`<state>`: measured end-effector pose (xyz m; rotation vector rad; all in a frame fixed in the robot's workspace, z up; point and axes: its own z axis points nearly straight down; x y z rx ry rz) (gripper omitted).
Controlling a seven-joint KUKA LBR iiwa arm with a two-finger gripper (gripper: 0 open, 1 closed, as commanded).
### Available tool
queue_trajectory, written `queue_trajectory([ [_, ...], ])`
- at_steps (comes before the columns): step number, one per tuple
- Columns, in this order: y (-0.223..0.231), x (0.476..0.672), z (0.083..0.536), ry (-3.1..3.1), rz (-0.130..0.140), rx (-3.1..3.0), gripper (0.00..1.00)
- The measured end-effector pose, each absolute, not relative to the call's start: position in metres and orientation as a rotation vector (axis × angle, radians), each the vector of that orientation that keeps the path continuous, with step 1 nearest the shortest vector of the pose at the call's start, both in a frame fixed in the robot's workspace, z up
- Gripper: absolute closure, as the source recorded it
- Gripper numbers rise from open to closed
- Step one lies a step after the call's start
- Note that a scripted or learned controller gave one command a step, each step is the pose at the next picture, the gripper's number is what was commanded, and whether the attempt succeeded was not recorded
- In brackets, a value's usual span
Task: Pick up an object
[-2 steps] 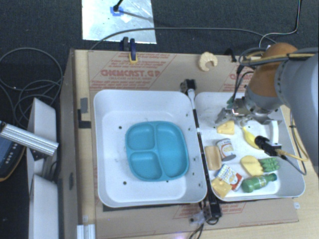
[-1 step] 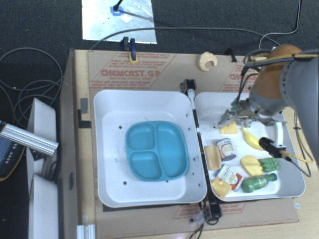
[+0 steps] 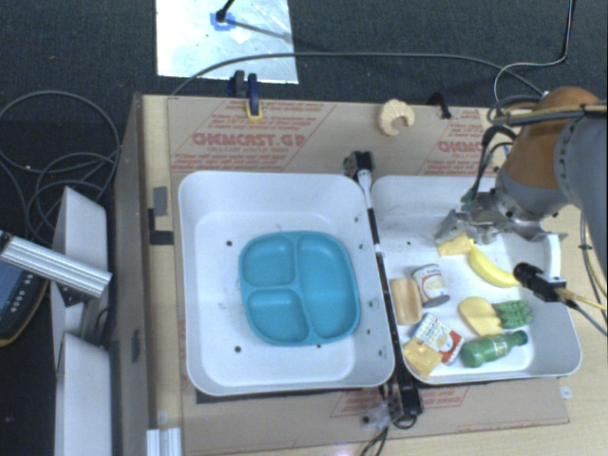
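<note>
Two white bins sit side by side on the tabletop (image 3: 285,126). Left bin (image 3: 204,255) holds a blue divided tray (image 3: 296,288). Right bin (image 3: 556,335) is crowded: banana (image 3: 492,270), small can (image 3: 430,284), green bottle (image 3: 492,347), yellow wedge (image 3: 455,246). End effector (image 3: 467,224) hangs low over the wedge, likely positioned for a grasp; finger state unclear.
</note>
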<state>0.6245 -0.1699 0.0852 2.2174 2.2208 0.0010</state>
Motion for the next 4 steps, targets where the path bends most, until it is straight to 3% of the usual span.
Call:
queue_trajectory([
  [2,-0.207,0.596,0.085,2.221,0.0,2.218,0.0],
  [3,-0.207,0.597,0.096,2.22,0.002,2.215,1.0],
  [4,-0.207,0.533,0.15,2.221,0.002,2.219,1.0],
])
